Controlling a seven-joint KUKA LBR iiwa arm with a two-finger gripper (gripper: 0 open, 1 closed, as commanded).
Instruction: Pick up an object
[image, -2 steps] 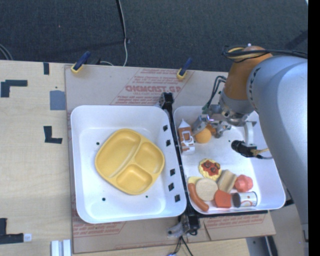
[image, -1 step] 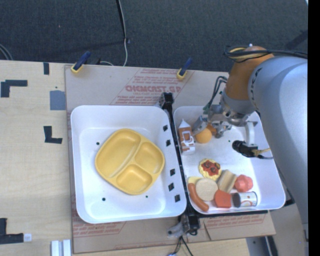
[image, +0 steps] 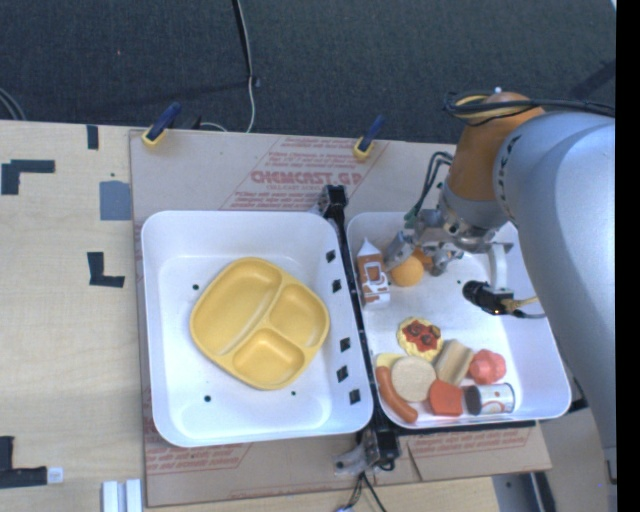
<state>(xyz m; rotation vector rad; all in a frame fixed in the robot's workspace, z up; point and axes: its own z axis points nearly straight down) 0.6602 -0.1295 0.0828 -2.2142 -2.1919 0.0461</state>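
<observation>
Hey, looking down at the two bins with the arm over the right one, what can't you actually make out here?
- Gripper: whether it grips the orange ball; wrist and cables crowd it in the camera view.
- Small carton: its print is too small to read.
- Can in the right bin: label too small to read.
- Arm: cut off by the right edge.
- Board lettering: partly covered by the bins.
</observation>
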